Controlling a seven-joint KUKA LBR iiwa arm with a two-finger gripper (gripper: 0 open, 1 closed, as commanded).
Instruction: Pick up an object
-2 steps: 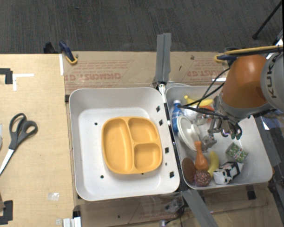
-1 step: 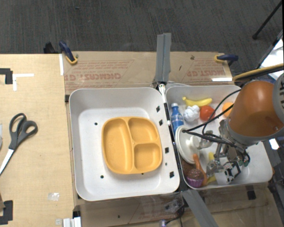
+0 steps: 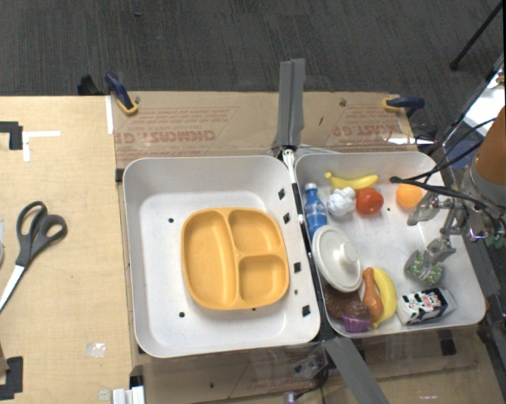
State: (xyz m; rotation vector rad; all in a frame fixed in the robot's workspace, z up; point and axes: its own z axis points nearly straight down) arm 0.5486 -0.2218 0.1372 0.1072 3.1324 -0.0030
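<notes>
My gripper (image 3: 431, 230) hangs low over the right side of the right bin (image 3: 464, 314), with its two metal fingers (image 3: 421, 211) spread open and nothing between them. The nearer fingertip sits just above a green lumpy object (image 3: 423, 268). An orange (image 3: 408, 196) lies just behind the gripper. A red tomato (image 3: 369, 202), a white garlic-like piece (image 3: 342, 202) and a small yellow banana (image 3: 352, 181) lie at the back of the bin. A black-and-white carton (image 3: 424, 305) rests at the front right.
A blue bottle (image 3: 314, 210), a white round lid (image 3: 338, 259), a banana with an orange piece (image 3: 379, 294) and a purple item (image 3: 353, 320) crowd the right bin's left side. The left bin (image 3: 150, 209) holds a yellow divided plate (image 3: 236, 257). Scissors (image 3: 30, 238) lie on the bench at far left.
</notes>
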